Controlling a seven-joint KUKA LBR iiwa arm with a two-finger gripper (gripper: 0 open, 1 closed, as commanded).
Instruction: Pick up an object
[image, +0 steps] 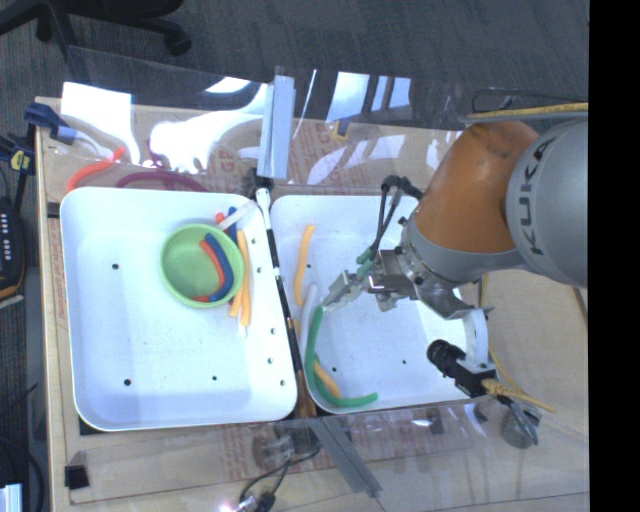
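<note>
- The arm (500, 200), grey with an orange band, enters from the right of the camera view and extends over the right bin (420, 215).
- The gripper (338, 292) sits above the left-centre part of the right bin, with its metal fingers (345, 285) pointing toward the divider between the two bins.
- Claw state: the view does not resolve whether the fingers are spread or pressed together; no object can be seen between them.
- A green curved strip (318, 360) lies in the right bin, running from just beside the fingertips down along the bin's left wall and bending along the bottom edge.
- An orange stick (302, 262) lies upright along the left side of the right bin, above the gripper and apart from it.
- A short orange piece (325, 380) lies near the lower bend of the green curved strip.
- The left bin (120, 330) holds a green bowl (195, 265) in its upper right area.
- Red and blue curved pieces (213, 262) rest inside the green bowl; orange sticks (242, 290) lie against its right side.
</note>
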